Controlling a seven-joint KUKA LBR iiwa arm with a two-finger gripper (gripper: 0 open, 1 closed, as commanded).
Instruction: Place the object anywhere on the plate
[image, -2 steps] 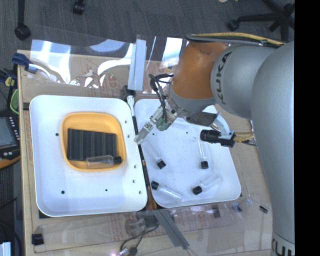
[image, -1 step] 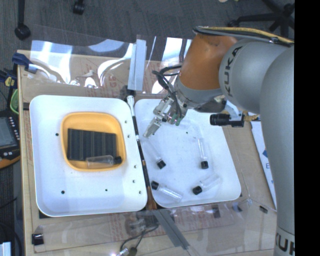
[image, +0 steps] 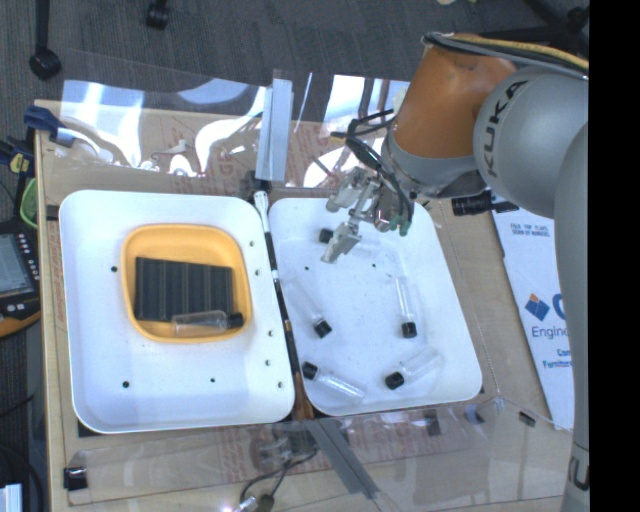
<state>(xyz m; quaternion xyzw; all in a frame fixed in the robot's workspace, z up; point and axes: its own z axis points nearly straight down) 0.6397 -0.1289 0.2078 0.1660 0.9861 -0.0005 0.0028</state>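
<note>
I see a clear tube (image: 205, 321) with a black cap lying on the yellow plate (image: 140, 245) at six o'clock; I cannot tell the hand's (image: 352, 222) grip.

You see two white bins (image: 100, 390) on a tan bench (image: 480, 250). The plate (image: 135, 250) is yellow-orange around a dark, ribbed centre. Each clear tube (image: 200, 321) carries a black cap. The arm (image: 530, 130) is grey with an orange band.
</note>
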